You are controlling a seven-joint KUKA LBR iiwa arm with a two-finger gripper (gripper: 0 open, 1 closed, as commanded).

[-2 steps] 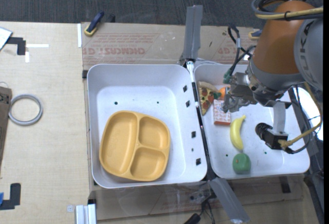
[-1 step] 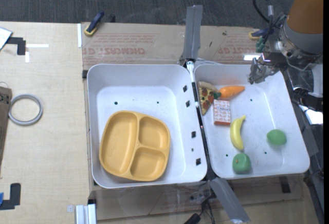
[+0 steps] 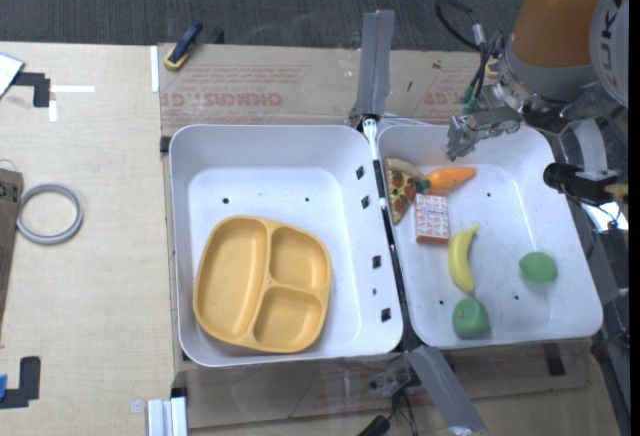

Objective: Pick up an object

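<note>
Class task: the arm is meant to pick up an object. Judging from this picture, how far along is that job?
Done: the two-finger gripper has reached the right white bin and sits just above the orange toy carrot. In hand: nothing visible. Left: grasping and lifting; the carrot, yellow toy banana and patterned small box all lie on the bin floor.

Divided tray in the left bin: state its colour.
Yellow-orange divided tray, seen in the camera view.

Cardboard (image 3: 300, 84) behind bins: red print, upside down, roughly "CHEMCO". Arm (image 3: 610, 24): letters "UK" at edge.
</note>
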